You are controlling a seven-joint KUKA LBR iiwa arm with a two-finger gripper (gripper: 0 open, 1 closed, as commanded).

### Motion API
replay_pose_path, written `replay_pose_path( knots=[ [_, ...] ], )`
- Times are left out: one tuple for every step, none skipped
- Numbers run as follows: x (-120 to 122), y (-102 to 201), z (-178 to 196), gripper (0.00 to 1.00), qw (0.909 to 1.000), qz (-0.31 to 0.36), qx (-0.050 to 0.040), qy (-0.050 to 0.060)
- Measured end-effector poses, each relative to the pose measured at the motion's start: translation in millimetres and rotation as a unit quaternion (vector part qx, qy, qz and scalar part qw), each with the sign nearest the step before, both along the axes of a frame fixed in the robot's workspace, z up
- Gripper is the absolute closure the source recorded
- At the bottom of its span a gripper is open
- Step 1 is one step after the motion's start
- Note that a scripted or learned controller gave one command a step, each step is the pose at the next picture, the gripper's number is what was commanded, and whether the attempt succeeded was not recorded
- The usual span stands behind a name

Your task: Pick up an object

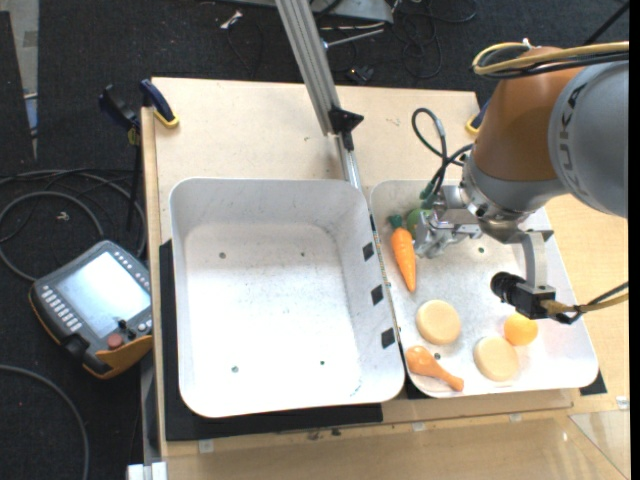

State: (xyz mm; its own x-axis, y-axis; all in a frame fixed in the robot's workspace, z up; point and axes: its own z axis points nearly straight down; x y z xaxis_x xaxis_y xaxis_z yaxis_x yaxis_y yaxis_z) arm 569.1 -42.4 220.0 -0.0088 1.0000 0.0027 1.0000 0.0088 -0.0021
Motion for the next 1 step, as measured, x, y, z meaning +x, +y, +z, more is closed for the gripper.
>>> replay_pose_path(
  knots=[
    [-14.8,56.2,13.3,1.00,1.0000,0.000,0.0001,-0.001]
  ],
)
